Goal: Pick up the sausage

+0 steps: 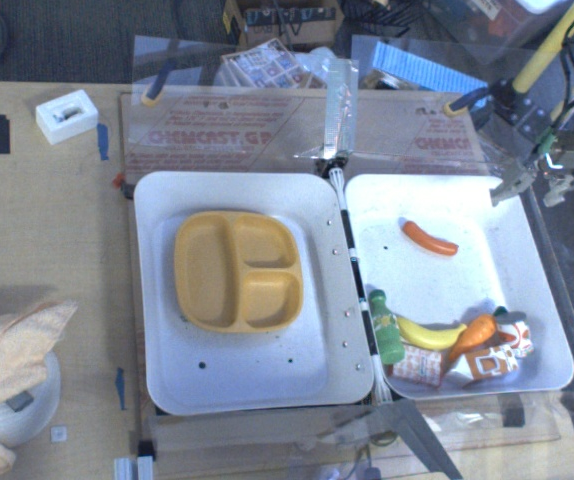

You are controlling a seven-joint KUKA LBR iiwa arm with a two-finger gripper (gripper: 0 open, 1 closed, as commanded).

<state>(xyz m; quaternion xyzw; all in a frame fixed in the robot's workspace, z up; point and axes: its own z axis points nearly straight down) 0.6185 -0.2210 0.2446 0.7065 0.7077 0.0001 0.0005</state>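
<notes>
Camera view from above has the sausage (pixel 430 238) lying by itself on the bare floor of the right bin (pixel 527 278), in the upper half, its length running on a slant from upper left down to lower right. Nothing touches it. Well apart from it, along the near edge of the same bin, a heap of play food sits packed together: a banana (pixel 427 334), a carrot (pixel 473 335), a green bottle (pixel 383 330) and a couple of small cartons (pixel 417 368). The left bin (pixel 157 358) bears a yellow divided plate (pixel 237 270).

From where I stand the gripper (pixel 527 173) hangs at the far right corner of the right bin, beyond its rim and off to the sausage's right. It is small and blurred against the clutter there, and I cannot tell what state it is in; nothing shows in it.

The sausage looks like a light toy, smooth and glossy, probably firm plastic or rubber with a little give. Being round, it may roll or squirt out if pinched off-centre or near a tapered end. I would take it at the middle, jaws closing across its width, square to that slanted long axis. The open floor around it leaves room on both sides, and the bin wall is far enough not to interfere.
</notes>
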